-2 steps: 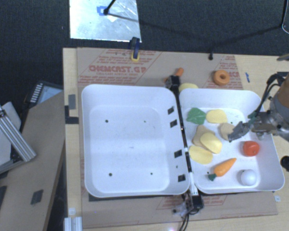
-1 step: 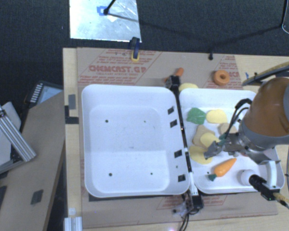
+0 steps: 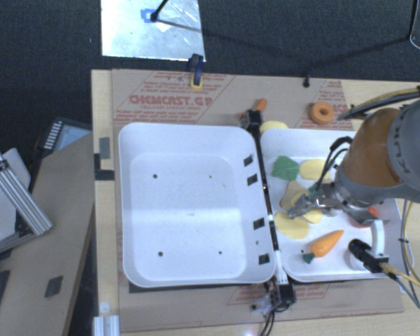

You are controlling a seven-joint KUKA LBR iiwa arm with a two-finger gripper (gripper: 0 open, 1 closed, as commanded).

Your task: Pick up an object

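From above, two white bins sit side by side on the bench: the left bin [image 3: 189,205] and the right bin [image 3: 322,268], meeting along a dark hinge strip. The arm [image 3: 385,152], grey with an orange band, reaches in from three o'clock and hangs over the right bin. Its gripper [image 3: 302,206] points toward nine o'clock, low over a tan piece [image 3: 291,194] near the bin's middle; whether anything sits between its tips cannot be told from here, nor how wide it stands. A green piece [image 3: 285,166] lies at eleven o'clock from the gripper, a yellow oval [image 3: 312,169] at one o'clock, and a yellow disc [image 3: 292,225] just beside it at six o'clock. A carrot [image 3: 324,244] lies at five o'clock, tilted, its green end toward the lower left. Outside the bin, a doughnut [image 3: 323,113] rests on the board at twelve o'clock, and a yellow lump [image 3: 273,127] touches the bin's top rim.
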